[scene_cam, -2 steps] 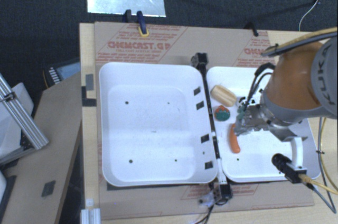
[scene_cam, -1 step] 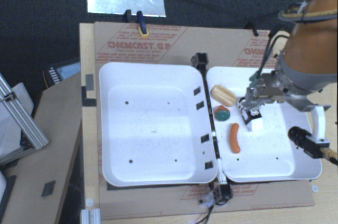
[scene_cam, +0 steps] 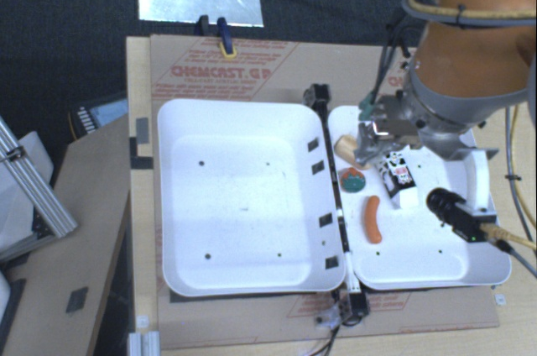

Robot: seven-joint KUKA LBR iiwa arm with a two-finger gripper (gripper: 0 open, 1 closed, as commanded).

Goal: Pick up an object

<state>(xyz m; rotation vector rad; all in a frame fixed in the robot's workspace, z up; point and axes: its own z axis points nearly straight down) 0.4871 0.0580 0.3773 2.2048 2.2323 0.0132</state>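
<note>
Gripper low over the right bin's clutter, nothing yet lifted as far as I could see.

From my remote seat, the left bin (scene_cam: pixel 235 203) was a shallow tray of smooth white plastic with rounded corners and a few dark dots on its floor. Past the black clips along the shared rim, the right bin (scene_cam: pixel 419 262) held the pickable things: a tan rounded lump (scene_cam: pixel 345 148), a small teal disc (scene_cam: pixel 352 181), an orange sausage-shaped piece (scene_cam: pixel 372 221) lying lengthwise, and a boxy black-and-white object (scene_cam: pixel 398 175). The gripper (scene_cam: pixel 369 151) hung just beside the tan lump, near the black-and-white object; I could not tell how far its hand was spread or whether it had hold of anything. I judged the pick not done, every object apparently resting on the bin floor.
</note>
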